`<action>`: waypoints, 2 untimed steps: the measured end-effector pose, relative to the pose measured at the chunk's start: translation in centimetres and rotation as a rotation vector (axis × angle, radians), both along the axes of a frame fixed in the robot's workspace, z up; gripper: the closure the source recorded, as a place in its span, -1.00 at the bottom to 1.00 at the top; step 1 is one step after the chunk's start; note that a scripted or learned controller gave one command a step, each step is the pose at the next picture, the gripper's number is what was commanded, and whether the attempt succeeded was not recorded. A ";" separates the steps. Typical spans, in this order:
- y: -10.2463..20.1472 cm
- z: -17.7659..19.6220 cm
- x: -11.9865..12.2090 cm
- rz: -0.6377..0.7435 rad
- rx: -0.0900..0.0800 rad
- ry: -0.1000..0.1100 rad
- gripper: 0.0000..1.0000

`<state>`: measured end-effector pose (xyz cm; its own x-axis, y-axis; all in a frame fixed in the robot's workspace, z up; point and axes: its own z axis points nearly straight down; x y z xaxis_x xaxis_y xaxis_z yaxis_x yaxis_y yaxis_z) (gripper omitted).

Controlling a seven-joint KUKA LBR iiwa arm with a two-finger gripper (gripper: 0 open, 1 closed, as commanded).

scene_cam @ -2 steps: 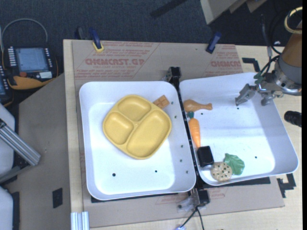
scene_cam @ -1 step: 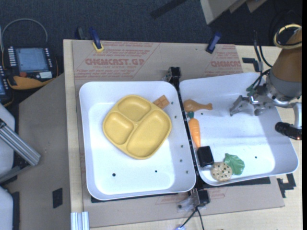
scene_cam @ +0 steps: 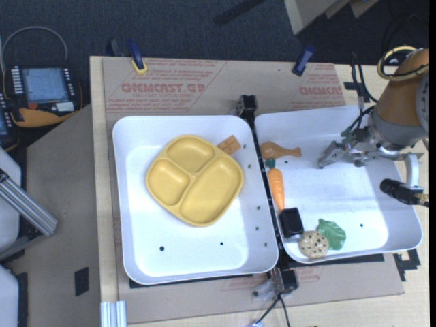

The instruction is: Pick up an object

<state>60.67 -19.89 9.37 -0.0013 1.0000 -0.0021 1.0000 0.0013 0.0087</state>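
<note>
The step in hand, as I judge it, is choosing a target and bringing the gripper (scene_cam: 338, 155) down on it; nothing sits between its fingers. The fingers splay apart, low over bare floor in the upper part of the right bin (scene_cam: 381, 213), with the arm's orange band (scene_cam: 402, 101) above them at the right edge. To do this well, the gripper should travel to an object that stands apart from its neighbours, centre over it, turn so the fingers straddle its narrow width, and descend far enough before closing.

Working from the near edge: at the right bin's front left lie a round tan cracker-like piece (scene_cam: 313, 244) and a green leafy piece (scene_cam: 332, 234), touching each other, with a small black block (scene_cam: 291, 221) just beside them against the left wall. These crowd together and hug the wall, so a clean grasp there looks harder. Further back along the same wall lies a toy carrot (scene_cam: 275, 188), long axis running near to far; beyond it a toy chicken drumstick (scene_cam: 278, 151) lies with its thin end pointing toward the gripper. The drumstick is the closest object to the fingers and has open floor on its right side, so it looks the easiest pick.

The left bin (scene_cam: 136, 203) holds a yellow three-compartment plate (scene_cam: 194, 180) in its middle, its sections bare. A small brown block (scene_cam: 229, 144) touches the plate's far right rim.
</note>
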 end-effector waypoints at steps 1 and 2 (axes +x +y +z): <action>0.1 1.4 0.4 0.002 -0.001 -0.014 1.00; 1.0 6.1 0.6 0.000 0.001 0.006 1.00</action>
<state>61.27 -18.89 15.44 -0.0014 1.0000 -0.0013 1.0000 0.0014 0.0027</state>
